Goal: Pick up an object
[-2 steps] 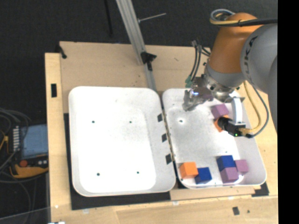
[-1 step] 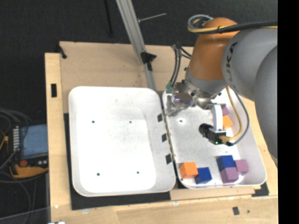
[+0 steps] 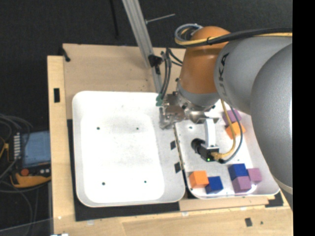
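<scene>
Arm (image 3: 246,68) is in from the right, with its orange band (image 3: 202,58) over the far edge of the right bin (image 3: 231,194). Gripper (image 3: 171,113) is at that bin's left rim, about over the seam with the left bin (image 3: 118,132), in the far half. The wrist covers it from this angle, so I can't tell how far open it is or whether it has anything.

Pick candidates are all in the right bin, along its near edge:
- orange block (image 3: 199,178) near the near-left corner
- blue block (image 3: 214,184) touching it on the right, slightly closer to the rim
- second blue block (image 3: 238,171) further right, set back a little
- purple block (image 3: 241,183) touching it on the near side
- pink block (image 3: 255,175) just right of those two, toward the near-right corner

All five are well apart from the gripper.

An orange piece (image 3: 235,129) and a purple piece (image 3: 231,116) sit by the bin's right edge. They're probably more blocks but are mostly hidden by the arm.

Both bins sit side by side on the bench (image 3: 108,68). A metal rail (image 3: 140,28) slants down from the far side to the gripper.
</scene>
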{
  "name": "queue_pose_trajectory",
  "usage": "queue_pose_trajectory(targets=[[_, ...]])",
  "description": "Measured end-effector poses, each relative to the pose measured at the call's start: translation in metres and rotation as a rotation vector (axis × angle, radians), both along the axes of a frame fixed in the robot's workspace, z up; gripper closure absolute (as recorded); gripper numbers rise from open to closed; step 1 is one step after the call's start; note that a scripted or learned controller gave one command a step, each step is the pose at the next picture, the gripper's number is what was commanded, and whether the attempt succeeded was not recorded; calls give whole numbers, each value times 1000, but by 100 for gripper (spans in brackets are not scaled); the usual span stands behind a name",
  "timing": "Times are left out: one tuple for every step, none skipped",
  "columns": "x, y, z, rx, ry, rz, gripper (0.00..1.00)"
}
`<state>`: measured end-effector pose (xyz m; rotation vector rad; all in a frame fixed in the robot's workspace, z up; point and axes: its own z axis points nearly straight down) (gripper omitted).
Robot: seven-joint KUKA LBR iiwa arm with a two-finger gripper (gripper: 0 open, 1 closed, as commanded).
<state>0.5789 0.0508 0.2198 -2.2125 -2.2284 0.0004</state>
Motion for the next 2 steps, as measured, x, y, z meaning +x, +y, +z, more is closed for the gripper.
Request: queue_pose_trajectory(targets=[[-15,44,0,1,1,0,100],[-14,41,0,1,0,-6,0]])
